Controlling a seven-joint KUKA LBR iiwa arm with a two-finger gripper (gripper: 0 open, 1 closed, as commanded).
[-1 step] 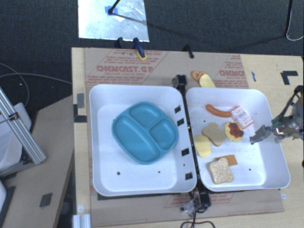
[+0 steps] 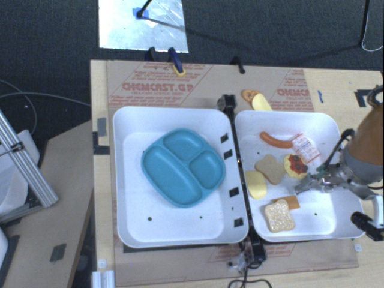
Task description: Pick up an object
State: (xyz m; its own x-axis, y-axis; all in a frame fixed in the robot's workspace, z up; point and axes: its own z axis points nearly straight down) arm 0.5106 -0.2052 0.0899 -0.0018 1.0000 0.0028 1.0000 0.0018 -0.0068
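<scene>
Camera view puts my jaws at the right of the frame, over the right shallow white bin; whether they are spread or pressed together I cannot tell. Just upper left of them lies the round yellow toy food piece with a red topping, seemingly touching. The brown cardboard sheet on the tabletop reads "CHEMCAST".

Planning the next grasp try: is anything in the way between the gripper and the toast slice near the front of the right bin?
Nothing visible blocks it. The gripper hovers over the right bin, and the toast slice lies just below-left of it on bare bin floor. A small orange-brown piece touches the toast's upper edge and could get caught in the grasp.
</scene>
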